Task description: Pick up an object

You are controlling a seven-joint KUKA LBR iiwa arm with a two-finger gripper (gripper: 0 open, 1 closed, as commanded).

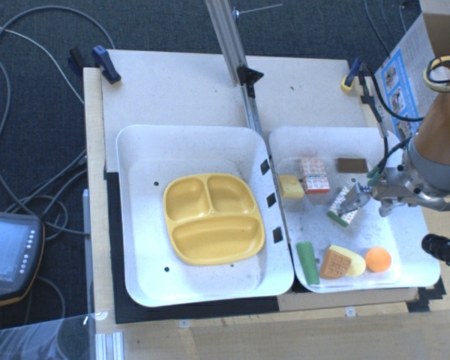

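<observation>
Arm reaching into the right bin (405, 272), fingers (354, 199) low over a small striped packet (346, 207).

The yellow divided plate (213, 217) lies well off in the other bin. Nearer, a patterned box (313, 175) and yellow block (290, 187) sit beyond the fingers; the green cylinder (307, 262), waffle piece (335, 263) and orange ball (378, 259) sit below them. The packet lies directly under the fingers, its long axis slanting; the fingers' opening cannot be made out, since packet and metal blur together.
</observation>
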